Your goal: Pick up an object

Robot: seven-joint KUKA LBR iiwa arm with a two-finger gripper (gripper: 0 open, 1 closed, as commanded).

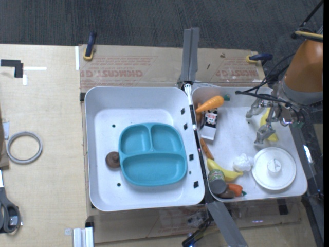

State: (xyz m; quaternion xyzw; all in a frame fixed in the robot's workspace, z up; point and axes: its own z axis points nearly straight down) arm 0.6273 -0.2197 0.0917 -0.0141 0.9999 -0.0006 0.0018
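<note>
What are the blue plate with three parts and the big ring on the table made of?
The blue plate looks like smooth moulded plastic: one even colour, rounded dividers, a soft sheen. The ring on the wooden table looks like a grey roll of tape, though it could be metal or rubber; it is too small to tell.
</note>
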